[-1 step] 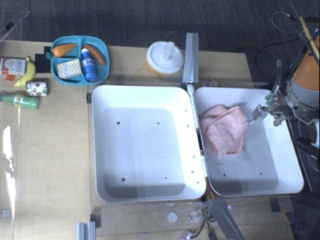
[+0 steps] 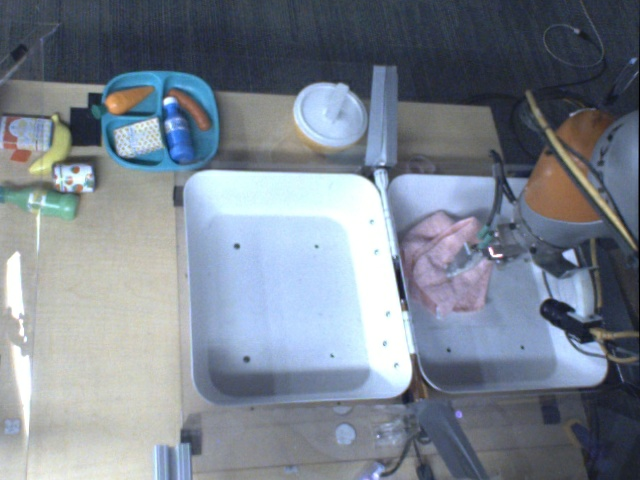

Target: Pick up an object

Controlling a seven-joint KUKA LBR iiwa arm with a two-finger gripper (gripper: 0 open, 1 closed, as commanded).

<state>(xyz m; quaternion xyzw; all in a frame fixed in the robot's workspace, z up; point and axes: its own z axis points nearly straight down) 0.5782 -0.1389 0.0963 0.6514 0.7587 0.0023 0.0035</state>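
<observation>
The tool (image 2: 468,259) sits low in the right bin (image 2: 520,363), its tips down on the right-hand part of the crumpled pink cloth (image 2: 445,263). The cloth spreads out to the tool's left and just below it, lying on the bin floor near the wall shared with the left bin (image 2: 290,288). Whether the tool is open or closed, I cannot tell: the tips blur into the fabric's folds. Behind the tool to the right rises the grey arm with its orange band (image 2: 560,183). Far off to the tool's upper left, on the counter (image 2: 90,308), stand a white lidded cup (image 2: 330,115) and a blue divided tray (image 2: 160,118) of toy food.
</observation>
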